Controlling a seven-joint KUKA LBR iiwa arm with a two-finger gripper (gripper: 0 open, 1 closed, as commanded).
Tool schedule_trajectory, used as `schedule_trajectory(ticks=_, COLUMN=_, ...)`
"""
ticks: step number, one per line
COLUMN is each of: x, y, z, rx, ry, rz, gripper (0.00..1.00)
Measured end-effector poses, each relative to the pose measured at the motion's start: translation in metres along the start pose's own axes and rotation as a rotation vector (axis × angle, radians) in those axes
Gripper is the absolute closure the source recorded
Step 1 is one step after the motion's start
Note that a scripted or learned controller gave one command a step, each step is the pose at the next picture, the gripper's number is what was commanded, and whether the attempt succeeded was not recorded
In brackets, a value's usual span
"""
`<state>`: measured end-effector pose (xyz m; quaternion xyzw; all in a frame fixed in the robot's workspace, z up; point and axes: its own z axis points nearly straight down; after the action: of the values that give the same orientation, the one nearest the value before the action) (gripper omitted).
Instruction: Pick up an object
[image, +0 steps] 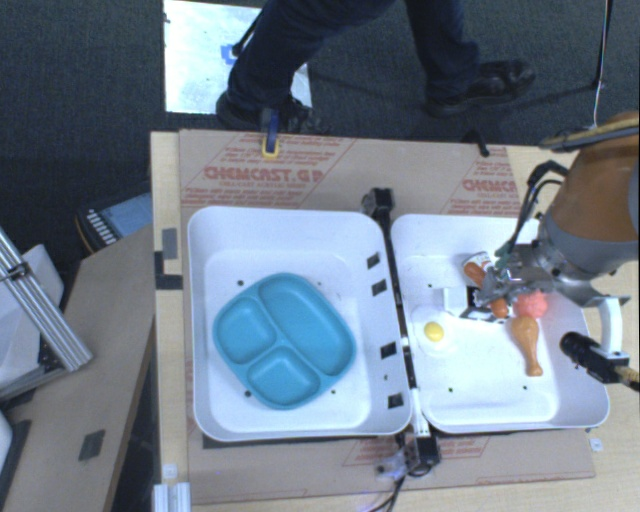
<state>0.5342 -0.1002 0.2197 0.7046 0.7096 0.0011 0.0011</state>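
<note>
The tool (492, 292) sits low in the right bin (500, 405) among toy foods, over a small orange piece (476, 268) beside a drumstick (527, 343), its grip impossible to judge, nothing visibly lifted yet

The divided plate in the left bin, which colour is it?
Light blue plate, seen in the camera view.

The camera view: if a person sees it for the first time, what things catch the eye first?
The blue divided tray stands out most, lying alone in the left bin. Next comes the arm, reaching into the right bin, its gripper low among small toy foods: a fried egg, a drumstick and a pink piece.
</note>
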Motion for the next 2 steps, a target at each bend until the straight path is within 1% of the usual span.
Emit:
schedule_trajectory(ticks=1, x=0.043, y=0.023, z=-0.006, rx=-0.001, ry=0.001, rz=-0.002, gripper=1.0)
schedule_trajectory(ticks=2, x=0.101, y=0.045, z=-0.003, rx=0.0, ry=0.0, rz=0.0, gripper=1.0)
